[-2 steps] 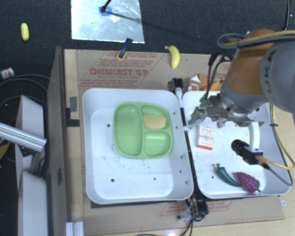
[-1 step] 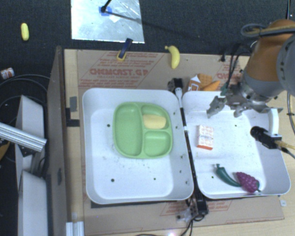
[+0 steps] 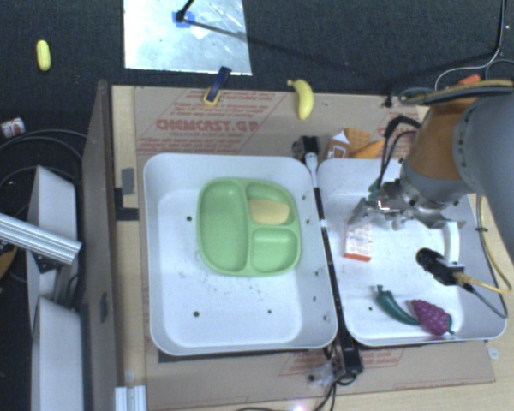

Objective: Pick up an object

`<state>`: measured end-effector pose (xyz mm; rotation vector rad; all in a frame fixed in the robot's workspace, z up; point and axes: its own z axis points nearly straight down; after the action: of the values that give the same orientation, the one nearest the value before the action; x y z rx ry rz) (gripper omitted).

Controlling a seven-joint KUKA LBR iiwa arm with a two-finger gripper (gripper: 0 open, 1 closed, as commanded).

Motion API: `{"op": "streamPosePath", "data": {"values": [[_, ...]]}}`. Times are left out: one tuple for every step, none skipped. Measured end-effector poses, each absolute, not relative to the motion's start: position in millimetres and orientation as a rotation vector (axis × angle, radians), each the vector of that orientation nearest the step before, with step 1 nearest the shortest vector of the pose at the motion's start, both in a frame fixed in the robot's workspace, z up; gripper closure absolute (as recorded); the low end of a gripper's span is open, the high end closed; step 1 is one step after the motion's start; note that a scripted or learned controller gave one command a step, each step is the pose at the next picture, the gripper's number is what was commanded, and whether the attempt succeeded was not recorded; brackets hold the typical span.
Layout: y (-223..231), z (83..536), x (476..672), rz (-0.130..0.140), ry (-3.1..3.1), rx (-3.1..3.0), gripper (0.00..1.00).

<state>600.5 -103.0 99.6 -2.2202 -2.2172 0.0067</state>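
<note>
My gripper (image 3: 366, 211) hangs low over the upper left part of the right bin (image 3: 471, 332). Just below it, a small white packet with an orange stripe (image 3: 357, 243) lies on the bin floor, very close to the gripper tip. Whether they touch I cannot tell. A purple bunch of grapes (image 3: 431, 316) lies at the bin's front right, with a dark green curved piece (image 3: 395, 306) beside it on the left. The left bin (image 3: 176, 306) carries a green divided plate (image 3: 231, 229) with a yellow item (image 3: 270, 210) in its upper right compartment.
A yellow banana (image 3: 303, 99) lies on the cardboard behind the bins. An orange and white object (image 3: 364, 147) sits just behind the right bin. A black divider (image 3: 321, 229) runs between the two bins. The arm's grey body covers the right bin's upper right.
</note>
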Motion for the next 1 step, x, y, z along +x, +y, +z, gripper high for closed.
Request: {"op": "streamPosePath", "data": {"values": [[-86.5, 83.9, 636.2, -0.004, -2.229, -2.216, 0.0]]}}
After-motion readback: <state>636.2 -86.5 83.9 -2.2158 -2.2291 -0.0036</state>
